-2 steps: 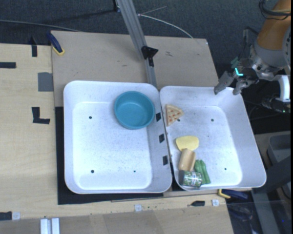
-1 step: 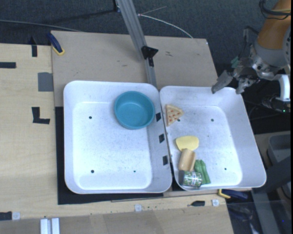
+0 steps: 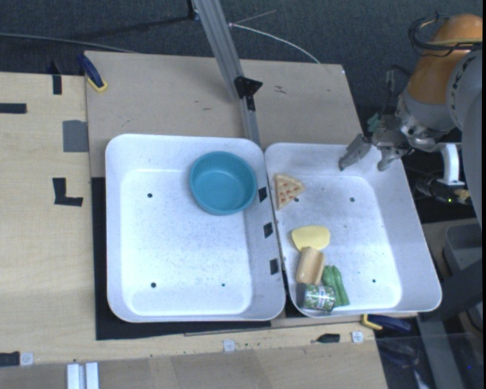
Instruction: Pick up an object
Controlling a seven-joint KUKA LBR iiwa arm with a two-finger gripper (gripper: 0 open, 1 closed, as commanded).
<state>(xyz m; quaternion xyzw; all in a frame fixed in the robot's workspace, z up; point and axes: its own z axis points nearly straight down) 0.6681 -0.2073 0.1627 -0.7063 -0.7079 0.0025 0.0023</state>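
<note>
My gripper [image 3: 366,160] hangs over the far right corner of the right bin [image 3: 389,225], its two fingers spread open with nothing between them. In that bin lie a tan waffle-like wedge [image 3: 287,189] near the far left wall, a yellow piece [image 3: 310,237], a tan cylinder [image 3: 309,265], a green vegetable [image 3: 335,285] and a small can [image 3: 317,299] grouped at the near left. A blue bowl [image 3: 222,182] sits in the far right part of the left bin [image 3: 162,250]. All of these are well apart from the gripper.
A grey metal pole [image 3: 227,51] slants down from the top to the divide between the bins. The arm's orange band [image 3: 445,47] stands at the right edge. Black tape marks dot the wooden bench [image 3: 32,217] at left.
</note>
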